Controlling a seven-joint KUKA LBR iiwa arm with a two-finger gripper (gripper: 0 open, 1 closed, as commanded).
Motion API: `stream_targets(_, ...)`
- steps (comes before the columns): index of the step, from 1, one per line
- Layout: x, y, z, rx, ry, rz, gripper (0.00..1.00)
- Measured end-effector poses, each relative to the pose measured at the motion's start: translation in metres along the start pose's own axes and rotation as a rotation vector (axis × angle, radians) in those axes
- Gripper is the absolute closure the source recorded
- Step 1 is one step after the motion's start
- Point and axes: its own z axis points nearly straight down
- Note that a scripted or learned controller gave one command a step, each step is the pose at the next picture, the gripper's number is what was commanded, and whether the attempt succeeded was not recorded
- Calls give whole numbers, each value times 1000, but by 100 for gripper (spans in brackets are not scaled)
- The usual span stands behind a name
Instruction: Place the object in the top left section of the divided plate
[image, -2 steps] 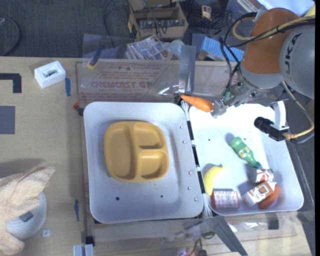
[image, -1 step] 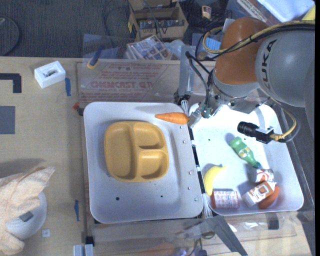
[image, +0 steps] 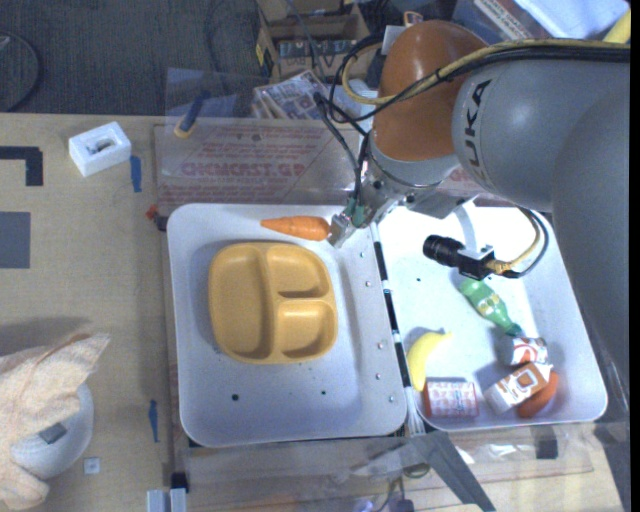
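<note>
A yellow divided plate (image: 214, 292) lies in the left bin (image: 270, 400), with one large section on its left and two small ones on its right. An orange carrot (image: 295, 228) stretches sideways just beyond the plate's far rim, its thin tip pointing left. My gripper (image: 340, 230) reaches down at the carrot's thick right end and is shut on it, close to the wall between the two bins. The plate's sections hold nothing.
The right bin (image: 580, 330) holds a green bottle (image: 488, 301), a banana (image: 425, 353), a can (image: 452, 397), a small carton (image: 517, 386) and a red-orange fruit (image: 542, 397). A clear sheet with red lettering (image: 240, 165) lies behind the left bin.
</note>
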Motion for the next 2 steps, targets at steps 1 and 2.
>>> stream_targets(1,42,16,23,3,4,-288,100)
stream_targets(2,42,15,23,2,4,-287,0)
